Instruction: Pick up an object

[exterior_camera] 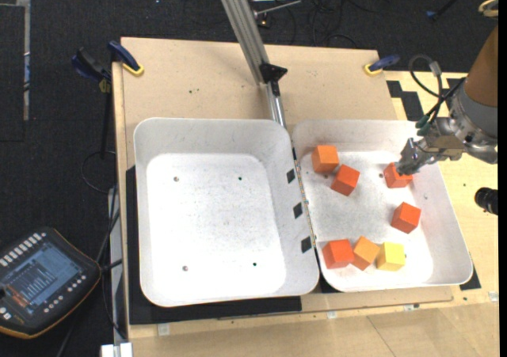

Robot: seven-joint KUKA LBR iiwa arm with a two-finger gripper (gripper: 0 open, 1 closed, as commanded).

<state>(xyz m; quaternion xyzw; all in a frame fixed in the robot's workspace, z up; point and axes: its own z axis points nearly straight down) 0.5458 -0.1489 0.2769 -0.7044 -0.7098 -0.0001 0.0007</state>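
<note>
Several small blocks lie in the right bin (455, 256). An orange block (325, 158) and a red-orange block (345, 180) sit near its upper left. A red block (394, 180) lies at the upper right, with my gripper (410, 162) directly above its right side and partly covering it. Whether the gripper touches it I cannot tell. Lower down are another red block (405, 217) and a row of a red-orange block (338, 253), an orange block (366, 252) and a yellow block (391, 256).
The left bin (150, 189) stands beside the right one on the wooden bench. A slanted metal pole (242, 19) ends at a clamp above the gap between the bins. A teach pendant (40, 280) lies at the lower left, off the bench.
</note>
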